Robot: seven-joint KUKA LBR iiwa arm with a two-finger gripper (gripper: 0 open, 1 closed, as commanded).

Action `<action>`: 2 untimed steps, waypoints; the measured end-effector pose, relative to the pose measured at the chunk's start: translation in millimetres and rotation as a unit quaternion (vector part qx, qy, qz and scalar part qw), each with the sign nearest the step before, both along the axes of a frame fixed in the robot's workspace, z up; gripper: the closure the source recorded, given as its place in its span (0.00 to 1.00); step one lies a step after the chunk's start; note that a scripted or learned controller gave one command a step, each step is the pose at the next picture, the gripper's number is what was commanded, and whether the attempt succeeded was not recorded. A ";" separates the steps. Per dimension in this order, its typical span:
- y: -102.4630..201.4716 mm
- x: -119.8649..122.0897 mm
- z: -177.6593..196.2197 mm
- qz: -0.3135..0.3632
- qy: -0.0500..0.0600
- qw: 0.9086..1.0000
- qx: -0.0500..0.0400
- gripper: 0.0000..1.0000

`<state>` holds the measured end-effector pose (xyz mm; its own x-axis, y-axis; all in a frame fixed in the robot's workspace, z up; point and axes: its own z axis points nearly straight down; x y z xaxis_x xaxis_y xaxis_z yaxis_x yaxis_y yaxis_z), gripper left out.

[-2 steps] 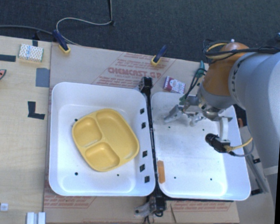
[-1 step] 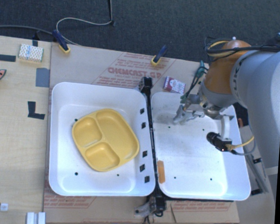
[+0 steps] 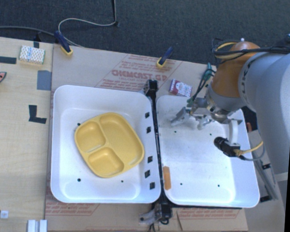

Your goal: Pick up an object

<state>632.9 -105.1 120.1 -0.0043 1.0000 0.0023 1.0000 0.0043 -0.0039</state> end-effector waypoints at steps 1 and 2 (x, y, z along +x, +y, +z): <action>1.0 0.1 9.3 0.001 0.000 1.000 0.001 1.00; 1.0 0.0 9.2 0.001 0.001 1.000 0.001 0.00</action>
<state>633.0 -104.1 129.3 -0.0058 1.0000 0.0035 1.0000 0.0058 -0.0049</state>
